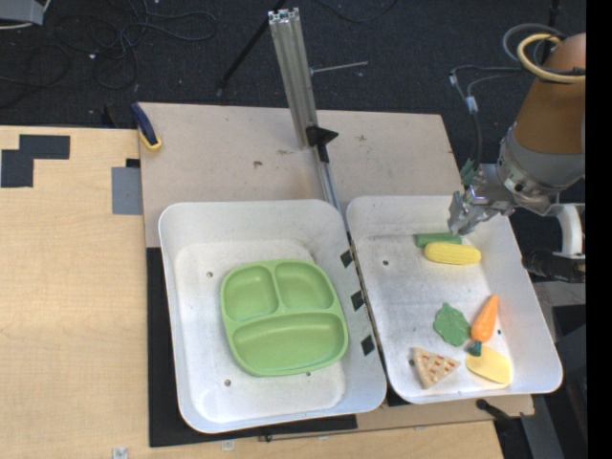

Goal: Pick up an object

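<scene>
- While the arm reaches in from the right edge of the frame, its pincer hangs at the upper part of the right bin, just above the corn cob; cannot tell from this angle how the pincer is set, and nothing shows gripped in it.
- Corn cob, yellow, lies flat just below the pincer tip, near it; touching or not is unclear. Green bit sticks out at its upper left end.
- Lower in the same bin: green leafy piece, with an orange carrot just right of it, tilted.
- Yellow wedge sits just below the carrot, near the bin's lower right corner.
- Pizza slice lies left of the wedge, below the leafy piece.
- Left bin in the centre of the frame holds a green divided plate, three compartments, lying flat.
- Metal post stands behind the bins, upper centre.
- Wooden tabletop fills the left side of the frame.
</scene>
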`<state>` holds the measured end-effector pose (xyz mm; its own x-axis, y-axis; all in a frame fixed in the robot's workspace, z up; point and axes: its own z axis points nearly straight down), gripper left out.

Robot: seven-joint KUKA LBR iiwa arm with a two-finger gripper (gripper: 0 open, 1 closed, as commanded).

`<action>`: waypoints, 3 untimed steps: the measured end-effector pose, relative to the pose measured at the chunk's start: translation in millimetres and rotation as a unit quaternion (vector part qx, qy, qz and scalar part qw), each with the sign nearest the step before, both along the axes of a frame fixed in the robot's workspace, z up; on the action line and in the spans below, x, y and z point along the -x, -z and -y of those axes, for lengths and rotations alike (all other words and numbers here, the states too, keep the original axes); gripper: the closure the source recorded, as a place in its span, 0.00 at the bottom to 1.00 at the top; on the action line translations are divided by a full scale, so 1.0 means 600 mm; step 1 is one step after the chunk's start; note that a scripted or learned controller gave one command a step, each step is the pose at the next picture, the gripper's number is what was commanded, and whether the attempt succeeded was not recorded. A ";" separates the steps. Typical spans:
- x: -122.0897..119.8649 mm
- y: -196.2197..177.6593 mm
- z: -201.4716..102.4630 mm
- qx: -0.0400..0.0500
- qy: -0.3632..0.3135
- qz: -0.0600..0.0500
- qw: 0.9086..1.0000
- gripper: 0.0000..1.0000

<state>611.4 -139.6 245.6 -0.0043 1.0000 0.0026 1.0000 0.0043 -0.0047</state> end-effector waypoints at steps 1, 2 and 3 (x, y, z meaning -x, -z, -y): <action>0.008 -0.005 -0.099 0.000 0.000 0.000 1.000 1.00; 0.033 0.001 -0.200 0.000 0.000 0.000 1.000 1.00; 0.045 0.023 -0.294 0.001 0.000 0.000 1.000 1.00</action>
